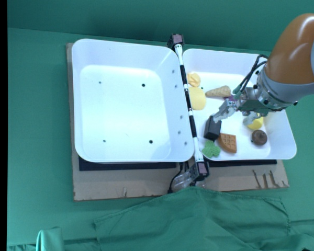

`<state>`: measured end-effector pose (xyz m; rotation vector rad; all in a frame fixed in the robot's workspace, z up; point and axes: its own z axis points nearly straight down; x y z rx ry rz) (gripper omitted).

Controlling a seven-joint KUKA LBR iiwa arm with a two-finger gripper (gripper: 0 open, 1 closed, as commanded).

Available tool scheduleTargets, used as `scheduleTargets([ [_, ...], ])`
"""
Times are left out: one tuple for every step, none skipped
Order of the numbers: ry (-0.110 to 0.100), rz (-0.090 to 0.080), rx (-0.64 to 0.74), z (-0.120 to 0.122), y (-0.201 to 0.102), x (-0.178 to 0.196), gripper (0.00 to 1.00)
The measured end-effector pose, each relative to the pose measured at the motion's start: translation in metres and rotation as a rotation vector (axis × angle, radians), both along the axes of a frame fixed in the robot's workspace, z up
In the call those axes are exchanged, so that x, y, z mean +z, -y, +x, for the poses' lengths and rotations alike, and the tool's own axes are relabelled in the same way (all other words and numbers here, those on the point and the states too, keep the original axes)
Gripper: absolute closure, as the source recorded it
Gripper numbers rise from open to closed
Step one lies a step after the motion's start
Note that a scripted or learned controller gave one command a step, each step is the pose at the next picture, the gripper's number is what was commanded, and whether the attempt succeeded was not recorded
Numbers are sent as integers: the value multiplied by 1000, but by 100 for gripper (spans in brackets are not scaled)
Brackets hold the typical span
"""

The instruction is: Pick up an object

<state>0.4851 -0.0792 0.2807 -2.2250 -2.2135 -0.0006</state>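
Note:
My gripper [224,111] hangs low over the middle of the right bin [282,150], reaching in from the right. A black block [212,129] lies just below and left of its tip; whether they touch I cannot tell. An orange waffle piece [227,143] and a green piece [211,149] lie near the front wall. A brown ball [259,137] rests at the front right. A yellow piece [255,123] is partly hidden under the wrist. A tan cone [218,92] and two yellow shapes [198,99] [193,79] lie by the divider.
The left bin [83,51] stands beside the right one, with a black-and-white rail [187,95] between them. Both rest on a cardboard sheet [125,192]. Green cloth [199,218] bunches up at the front edge.

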Motion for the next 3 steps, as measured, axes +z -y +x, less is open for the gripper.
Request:
scheduleTargets([
  [-2, -3, -3, -19, 26, -45, 0],
  [32, -9, 1, 2, 27, -69, 0],
  [13, -4, 6, 10, 3, 3, 0],
])
